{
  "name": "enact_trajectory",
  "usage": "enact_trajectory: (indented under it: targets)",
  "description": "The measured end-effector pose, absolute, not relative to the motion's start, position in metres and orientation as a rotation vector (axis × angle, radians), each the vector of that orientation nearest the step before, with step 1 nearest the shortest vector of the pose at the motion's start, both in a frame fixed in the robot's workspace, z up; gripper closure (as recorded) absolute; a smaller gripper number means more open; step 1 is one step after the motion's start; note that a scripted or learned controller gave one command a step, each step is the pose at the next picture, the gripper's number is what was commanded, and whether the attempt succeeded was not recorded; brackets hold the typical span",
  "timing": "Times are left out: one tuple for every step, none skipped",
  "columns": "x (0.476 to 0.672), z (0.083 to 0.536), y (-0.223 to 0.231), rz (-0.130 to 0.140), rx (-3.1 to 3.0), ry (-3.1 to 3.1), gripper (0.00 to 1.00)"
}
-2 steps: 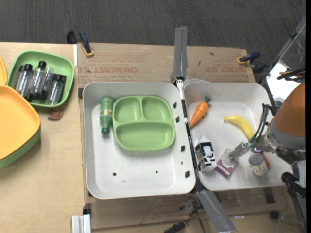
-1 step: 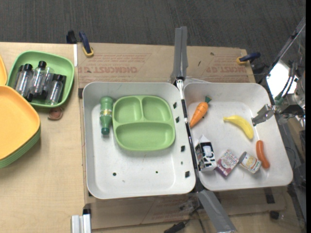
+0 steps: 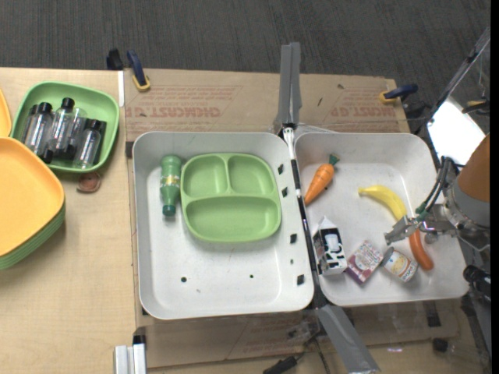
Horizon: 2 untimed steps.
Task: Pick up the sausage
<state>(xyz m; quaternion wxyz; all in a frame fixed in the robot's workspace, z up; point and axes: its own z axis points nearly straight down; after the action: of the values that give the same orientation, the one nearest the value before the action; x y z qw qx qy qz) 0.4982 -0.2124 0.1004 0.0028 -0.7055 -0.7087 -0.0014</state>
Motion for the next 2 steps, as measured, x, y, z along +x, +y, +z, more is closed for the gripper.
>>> enact_trajectory:
  targets:
    - [0.4981, 0.1092, -0.2141, -0.001, -2.22, -2.219, 1.0]
    - [0.4933, 0.1037, -0.221, -0.019, -2.107, -2.357, 1.0]
